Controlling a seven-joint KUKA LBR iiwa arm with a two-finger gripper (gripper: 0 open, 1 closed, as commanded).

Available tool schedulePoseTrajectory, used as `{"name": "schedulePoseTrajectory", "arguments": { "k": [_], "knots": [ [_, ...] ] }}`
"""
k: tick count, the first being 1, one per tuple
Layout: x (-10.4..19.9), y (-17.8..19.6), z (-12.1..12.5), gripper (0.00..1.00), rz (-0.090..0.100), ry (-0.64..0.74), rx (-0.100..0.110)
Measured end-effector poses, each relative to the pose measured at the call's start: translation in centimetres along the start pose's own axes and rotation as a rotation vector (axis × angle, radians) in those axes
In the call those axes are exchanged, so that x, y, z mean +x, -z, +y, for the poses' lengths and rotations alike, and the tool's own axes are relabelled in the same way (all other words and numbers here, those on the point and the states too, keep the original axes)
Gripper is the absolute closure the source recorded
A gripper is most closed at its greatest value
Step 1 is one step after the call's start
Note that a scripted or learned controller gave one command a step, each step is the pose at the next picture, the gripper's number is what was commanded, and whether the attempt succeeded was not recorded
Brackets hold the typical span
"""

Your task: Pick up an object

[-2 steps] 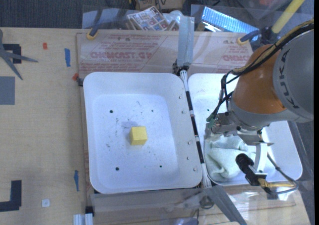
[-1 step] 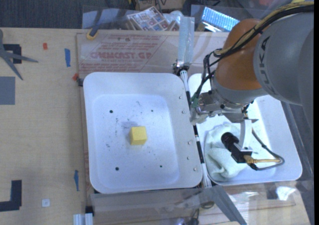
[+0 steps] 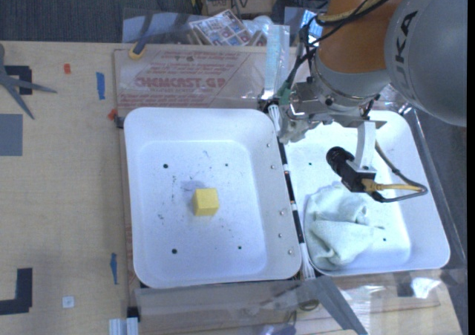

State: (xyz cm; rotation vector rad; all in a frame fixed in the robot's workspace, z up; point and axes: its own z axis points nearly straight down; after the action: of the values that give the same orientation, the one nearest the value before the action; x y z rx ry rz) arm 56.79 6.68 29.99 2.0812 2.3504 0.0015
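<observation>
The tool (image 3: 298, 122) is seen over the upper left corner of the right bin (image 3: 429, 241), close to the edge shared with the left bin (image 3: 148, 129); whether it is open or closed cannot be told, and nothing is seen gripped. One crumpled white cloth (image 3: 338, 228) is found in the right bin, below the tool. One yellow block (image 3: 205, 201) lies alone near the middle of the left bin, well apart from the tool. Two white bins are carried side by side on the wooden worktop (image 3: 59, 177).
</observation>
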Motion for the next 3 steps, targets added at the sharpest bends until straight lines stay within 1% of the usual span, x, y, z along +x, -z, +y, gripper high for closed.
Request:
{"name": "schedulePoseTrajectory", "arguments": {
  "k": [1, 2, 3],
  "knots": [
    [-0.5, -5.6, -9.0, 1.00, 0.000, -0.334, 0.007],
    [-4.9, -5.3, -9.5, 1.00, 0.000, -0.516, 0.002],
    [-6.2, -9.7, -5.9, 1.00, 0.001, -0.315, 0.006]
  ]
}}
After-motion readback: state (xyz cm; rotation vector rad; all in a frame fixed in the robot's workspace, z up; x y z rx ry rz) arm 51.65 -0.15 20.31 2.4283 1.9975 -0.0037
